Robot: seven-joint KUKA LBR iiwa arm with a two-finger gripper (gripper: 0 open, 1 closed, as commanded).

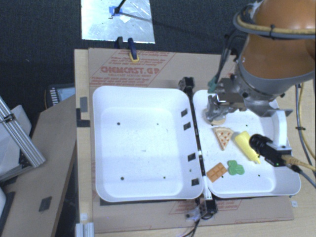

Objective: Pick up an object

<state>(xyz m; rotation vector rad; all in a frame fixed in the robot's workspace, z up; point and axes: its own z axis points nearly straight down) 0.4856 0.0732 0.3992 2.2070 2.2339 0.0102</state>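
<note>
My gripper [215, 113] hangs low over the far left part of the right bin [286, 184], under the grey wrist and orange band. A small tan piece [220, 121] peeks out right beneath it; whether they touch I cannot tell. Just in front lies a pizza-slice toy [223, 137]. A yellow piece [245, 144] rests to the right of the slice. Nearer the front edge sit a green piece [235, 168] and an orange waffle-like square [216, 172].
The left bin [106, 147] sits beside the right one, joined along a middle seam with black clips [191, 127]. Both rest on a cardboard sheet [131, 65]. A shiny metal plate [117, 14] lies beyond the bench.
</note>
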